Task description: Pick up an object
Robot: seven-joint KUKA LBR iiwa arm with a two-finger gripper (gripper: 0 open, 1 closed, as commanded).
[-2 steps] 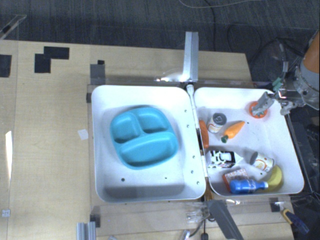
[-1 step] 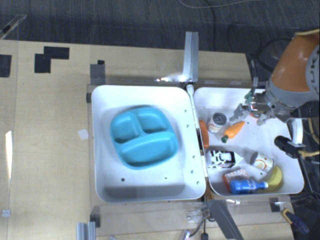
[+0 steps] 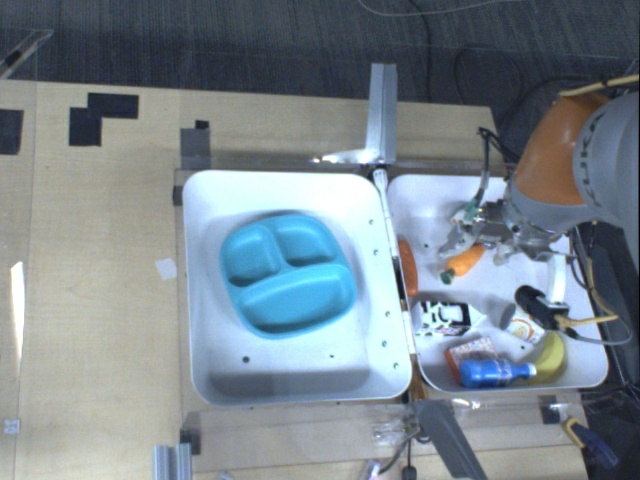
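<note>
At centre right of the frame, the metal two-finger claw (image 3: pixel 468 240) hangs low over the right shallow white bin (image 3: pixel 590 368), its fingers closed around a small orange plastic carrot (image 3: pixel 463 262) just above the bin's floor.

So the divided plate (image 3: pixel 288 273) sits alone in the left bin (image 3: pixel 205 368). Right bin (image 3: pixel 590 373) has the carrot (image 3: pixel 464 261) toward the back, bottle (image 3: pixel 493 372) and banana (image 3: pixel 548 356) together up front.
</note>
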